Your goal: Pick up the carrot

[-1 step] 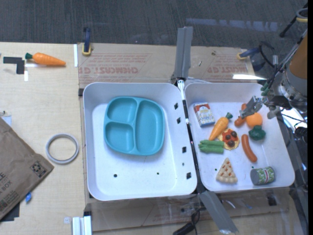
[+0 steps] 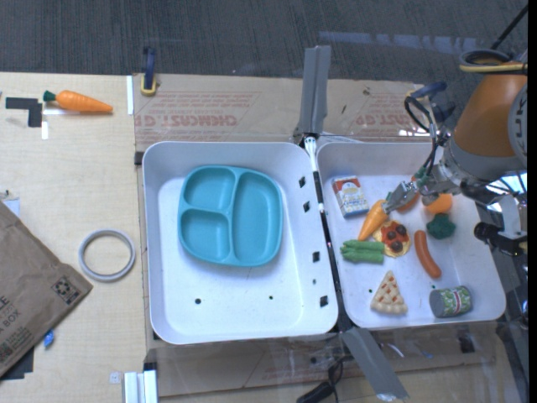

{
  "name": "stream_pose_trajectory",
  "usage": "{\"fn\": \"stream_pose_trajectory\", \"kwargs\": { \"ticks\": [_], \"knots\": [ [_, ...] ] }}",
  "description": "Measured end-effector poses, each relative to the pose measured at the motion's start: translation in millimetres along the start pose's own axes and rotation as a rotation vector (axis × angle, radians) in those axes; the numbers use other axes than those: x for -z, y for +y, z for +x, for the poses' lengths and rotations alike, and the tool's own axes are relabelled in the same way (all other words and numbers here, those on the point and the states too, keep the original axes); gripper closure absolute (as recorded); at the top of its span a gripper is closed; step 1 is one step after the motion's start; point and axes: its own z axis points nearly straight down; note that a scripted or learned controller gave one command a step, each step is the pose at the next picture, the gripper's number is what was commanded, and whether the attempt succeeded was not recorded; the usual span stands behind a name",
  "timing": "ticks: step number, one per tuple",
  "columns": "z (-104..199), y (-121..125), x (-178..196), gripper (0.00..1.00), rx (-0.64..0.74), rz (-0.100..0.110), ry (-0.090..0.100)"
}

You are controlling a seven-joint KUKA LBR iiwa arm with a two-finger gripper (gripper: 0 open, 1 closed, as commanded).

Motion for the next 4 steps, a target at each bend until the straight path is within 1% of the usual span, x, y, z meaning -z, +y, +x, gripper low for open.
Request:
{"fn": "stream_pose_trajectory", "kwargs": {
  "ticks": [1,2,3,4],
  "knots": [
    [66.1,1.2,-20.7,0.0,-0.095,0.012,-0.001],
    [64.8,1.2,-11.7,1.0,-0.098,0.012,-0.001],
    [63.8,1.1,-3.1,1.0,-0.101,0.012,-0.001],
    [63.9,1.1,-3.2,0.0,-0.101,0.012,-0.001]
  ]
}}
